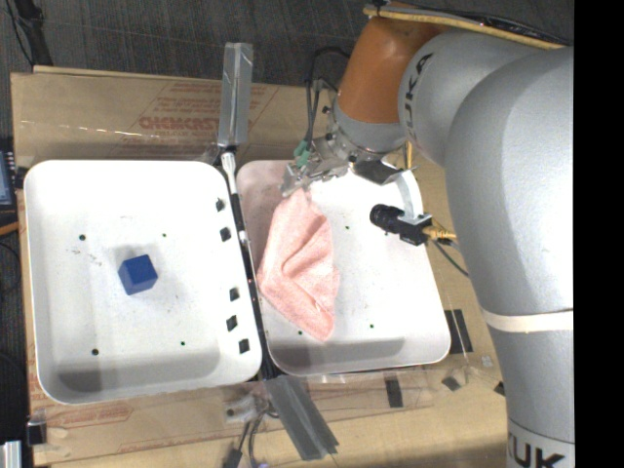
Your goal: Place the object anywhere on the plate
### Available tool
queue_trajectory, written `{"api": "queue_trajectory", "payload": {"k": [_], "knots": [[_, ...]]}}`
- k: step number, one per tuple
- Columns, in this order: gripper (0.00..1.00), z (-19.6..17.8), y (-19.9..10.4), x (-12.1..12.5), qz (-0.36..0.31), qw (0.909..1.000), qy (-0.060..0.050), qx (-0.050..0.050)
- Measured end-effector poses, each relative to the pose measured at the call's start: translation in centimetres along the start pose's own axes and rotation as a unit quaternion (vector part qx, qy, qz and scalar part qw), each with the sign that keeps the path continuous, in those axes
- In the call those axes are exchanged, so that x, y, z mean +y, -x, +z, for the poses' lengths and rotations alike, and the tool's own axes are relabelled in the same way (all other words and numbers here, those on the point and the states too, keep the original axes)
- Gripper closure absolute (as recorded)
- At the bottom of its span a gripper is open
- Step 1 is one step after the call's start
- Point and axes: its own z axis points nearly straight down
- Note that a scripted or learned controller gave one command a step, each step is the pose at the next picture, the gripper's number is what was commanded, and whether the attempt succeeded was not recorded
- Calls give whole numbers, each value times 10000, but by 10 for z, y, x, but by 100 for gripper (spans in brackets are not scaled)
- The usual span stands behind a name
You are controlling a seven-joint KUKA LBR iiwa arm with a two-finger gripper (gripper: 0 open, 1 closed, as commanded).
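A pink cloth (pixel 302 261) hangs in the right bin (pixel 409 300), drawn up to a point at its top corner. My gripper (pixel 297 176) is at the bin's far left corner, shut on that top corner. The cloth's lower part spreads out and rests on the bin floor near the left wall. A small blue cube (pixel 137 273) lies in the left bin (pixel 58 261), well away from the gripper.
A grey divider with black clips (pixel 234 261) runs between the two bins. The arm's large grey body (pixel 507 213) covers the right side of the view. A black fitting (pixel 395 220) on the wrist hangs over the right bin.
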Motion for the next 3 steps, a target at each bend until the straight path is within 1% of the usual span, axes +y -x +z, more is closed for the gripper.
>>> {"api": "queue_trajectory", "payload": {"k": [1,2,3], "knots": [[100,-40,-1,1,-40,10000,5,-4],[100,-32,-48,7,-2049,9788,-9,-1],[100,-26,-100,14,-3978,9175,-9,-3]]}}
